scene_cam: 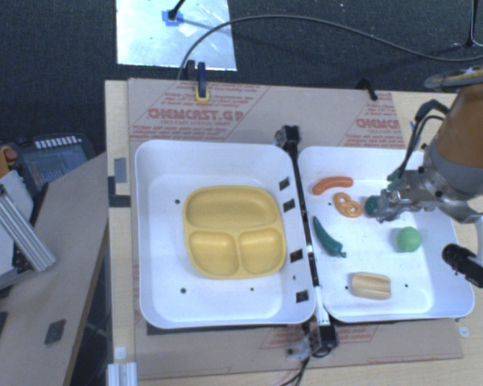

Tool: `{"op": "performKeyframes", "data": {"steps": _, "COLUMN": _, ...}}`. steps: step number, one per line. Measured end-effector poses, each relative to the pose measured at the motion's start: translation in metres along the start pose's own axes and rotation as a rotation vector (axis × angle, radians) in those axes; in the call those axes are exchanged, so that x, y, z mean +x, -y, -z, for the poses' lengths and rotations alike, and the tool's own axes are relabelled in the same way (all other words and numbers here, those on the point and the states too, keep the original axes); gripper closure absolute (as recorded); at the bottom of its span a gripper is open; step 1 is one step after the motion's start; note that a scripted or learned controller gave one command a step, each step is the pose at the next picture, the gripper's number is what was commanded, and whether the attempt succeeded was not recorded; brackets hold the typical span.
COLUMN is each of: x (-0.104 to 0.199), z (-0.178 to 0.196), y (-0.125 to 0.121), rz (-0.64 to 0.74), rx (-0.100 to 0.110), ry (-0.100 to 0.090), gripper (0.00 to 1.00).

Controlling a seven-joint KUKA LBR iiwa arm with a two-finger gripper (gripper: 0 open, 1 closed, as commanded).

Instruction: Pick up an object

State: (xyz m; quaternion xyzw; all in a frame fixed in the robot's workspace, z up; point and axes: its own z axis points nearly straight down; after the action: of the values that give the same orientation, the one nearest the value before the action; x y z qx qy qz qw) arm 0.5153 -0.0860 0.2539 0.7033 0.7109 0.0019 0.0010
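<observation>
Two white bins sit side by side on the desk (121, 215). The left bin (157, 167) holds a yellow tray (229, 230) with three compartments. The right bin (443, 292) holds the loose things: an orange sausage (332, 184), a pretzel (347, 206), a dark green pepper (328, 237), a green ball (407, 238) and a bread roll (369, 285).

The arm (467, 147) is cut off by the right edge, and its bulk hides the right bin's far right corner. The jaws (384, 207) are small and dark against a teal thing (372, 206) at their tip; I cannot tell how far apart they stand or whether that thing is gripped or merely beside them. What the teal thing is cannot be made out.

The bins' inner rims touch along a black strip (299, 215). Bare floor lies in the right bin between pepper and ball, and in front of the roll.

The pretzel lies just left of the jaws, the ball just below and right, the roll well nearer the front rim.
</observation>
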Motion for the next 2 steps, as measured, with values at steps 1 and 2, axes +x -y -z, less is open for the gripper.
{"op": "performKeyframes", "data": {"steps": 1, "x": 0.046, "z": -0.009, "y": -0.008, "rz": -0.002, "rx": 0.003, "ry": 0.000, "gripper": 1.00}}
{"op": "performKeyframes", "data": {"steps": 2, "x": 0.095, "z": -0.022, "y": -0.010, "rz": -0.002, "rx": 0.004, "ry": -0.001, "gripper": 1.00}}
